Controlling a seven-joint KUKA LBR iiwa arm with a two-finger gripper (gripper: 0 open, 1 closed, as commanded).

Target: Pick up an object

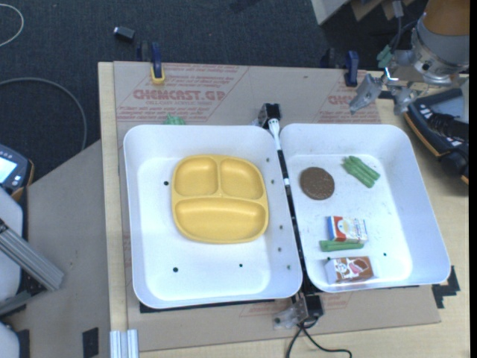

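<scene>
Gripper [370, 89]: I see it at 1 o'clock of the bench, above the far rim of the right bin [417, 170]; I cannot tell from here how the tool is set, and nothing is visibly in it.
Arm [447, 28]: I see it enter from 2 o'clock, orange band uppermost.
Left bin [149, 259]: holds a yellow divided plate [220, 198], near its centre.
Candidate objects, right bin: brown disc [317, 183] at 10 o'clock; green bundle [361, 171] at 1 o'clock; small red-and-white carton [347, 229] near centre, a green stick [341, 243] touching its near edge; brown packet [349, 269] at 6 o'clock.
Task status: I judge no pick is made yet.
Risk 1: the carton and stick touch, so a descent there may catch both or push one aside.
Risk 2: the disc looks flat; I expect the tool to slip over it.
Risk 3: the packet lies near the bin wall, so the tool may strike the rim.
</scene>
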